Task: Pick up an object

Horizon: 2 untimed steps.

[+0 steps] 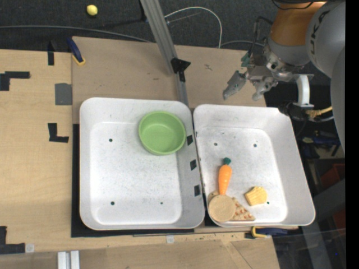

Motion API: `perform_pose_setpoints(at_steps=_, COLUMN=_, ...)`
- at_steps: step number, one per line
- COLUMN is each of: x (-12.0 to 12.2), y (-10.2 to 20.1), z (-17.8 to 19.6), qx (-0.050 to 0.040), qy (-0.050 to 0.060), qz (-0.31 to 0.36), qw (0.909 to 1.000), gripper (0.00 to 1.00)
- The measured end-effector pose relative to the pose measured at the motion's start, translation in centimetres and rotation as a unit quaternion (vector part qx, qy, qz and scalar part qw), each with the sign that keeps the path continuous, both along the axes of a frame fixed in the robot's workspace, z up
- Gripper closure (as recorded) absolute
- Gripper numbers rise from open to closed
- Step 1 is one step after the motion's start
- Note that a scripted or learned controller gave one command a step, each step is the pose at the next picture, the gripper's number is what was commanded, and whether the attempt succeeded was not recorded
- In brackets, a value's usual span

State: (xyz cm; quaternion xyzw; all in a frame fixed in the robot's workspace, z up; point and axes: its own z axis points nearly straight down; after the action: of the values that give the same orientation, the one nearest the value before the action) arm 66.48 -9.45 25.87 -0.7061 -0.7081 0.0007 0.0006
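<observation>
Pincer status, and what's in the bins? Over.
Pincer open, holding nothing, above the right bin's far edge. Carrot, yellow block, round tan disc at its near side. Green bowl in left bin. Path unobstructed.

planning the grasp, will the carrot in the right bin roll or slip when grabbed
The carrot looks round and tapered, so it could well roll sideways if nudged. Its smooth orange surface suggests it may slip from a loose grip. It seems small and probably light, lying flat beside the tan disc.
</observation>
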Motion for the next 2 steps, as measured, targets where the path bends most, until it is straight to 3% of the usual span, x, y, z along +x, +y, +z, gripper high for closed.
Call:
perform_pose_setpoints(at_steps=1, x=0.0, y=0.0, z=0.0, qx=-0.0002, qy=0.0, qz=0.0, qw=1.0, gripper=0.0)
perform_pose_setpoints(at_steps=2, x=0.5, y=-0.5, z=-6.1, qx=-0.0005, qy=0.002, qz=-0.001, qw=1.0, gripper=0.0)
